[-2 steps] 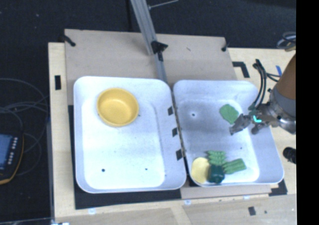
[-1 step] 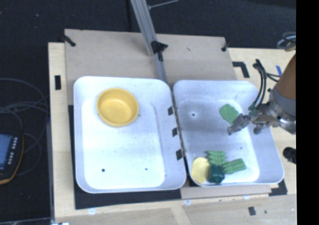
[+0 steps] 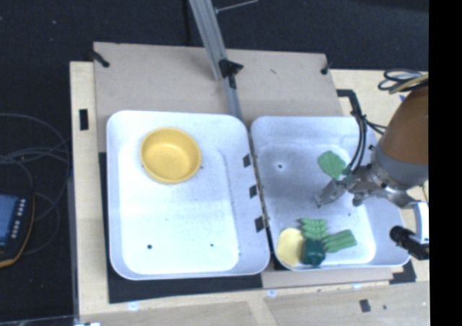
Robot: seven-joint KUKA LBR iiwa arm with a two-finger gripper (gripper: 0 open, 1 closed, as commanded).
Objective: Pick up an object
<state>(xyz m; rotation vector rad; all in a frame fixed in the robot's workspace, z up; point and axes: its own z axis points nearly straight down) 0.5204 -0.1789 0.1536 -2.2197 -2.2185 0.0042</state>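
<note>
We can't tell the tool (image 3: 326,196) state; we'd drop straight onto the green piece (image 3: 332,164) at 12 o'clock.

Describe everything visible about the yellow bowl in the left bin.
The yellow bowl is round and shallow, a uniform yellow that looks like smooth plastic, with a slightly paler rim. It sits upright, opening upward, with nothing visible inside. It rests on the floor of the left bin, toward the far left corner, apart from the walls. Nothing else touches it.
</note>
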